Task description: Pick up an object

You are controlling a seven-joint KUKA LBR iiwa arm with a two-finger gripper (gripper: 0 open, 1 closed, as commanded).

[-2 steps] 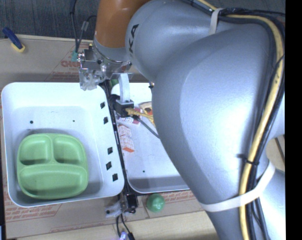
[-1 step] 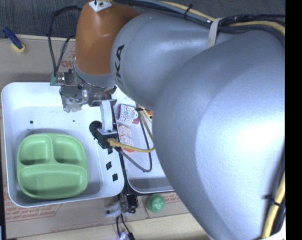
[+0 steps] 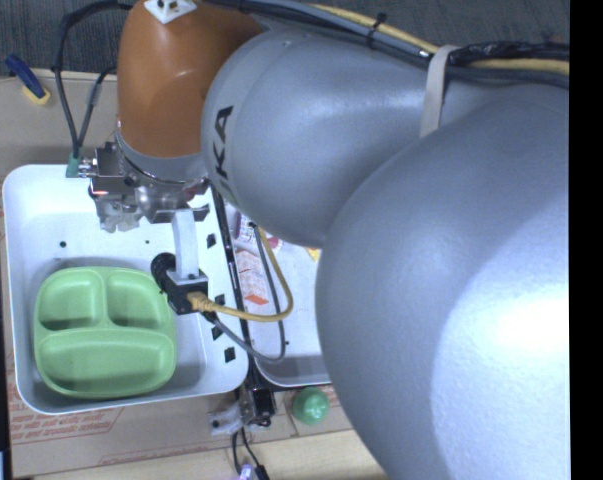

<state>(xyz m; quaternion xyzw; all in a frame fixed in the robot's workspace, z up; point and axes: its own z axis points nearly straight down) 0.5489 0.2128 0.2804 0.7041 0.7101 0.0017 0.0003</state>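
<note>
Reading "KA" on grey arm [image 3: 311,118] near green tray [image 3: 103,330].

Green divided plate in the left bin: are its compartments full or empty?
Empty. The green plate lies face up in the left bin, and all three compartments show bare green plastic.

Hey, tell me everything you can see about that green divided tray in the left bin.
The green tray is a pale green dish with rounded corners that looks like matte plastic. It is moulded into three compartments, two smaller ones along the far side and one long one along the near side, and all look empty. It lies flat, open side up, on the floor of the left white bin, close to the bin's near and left walls.
</note>
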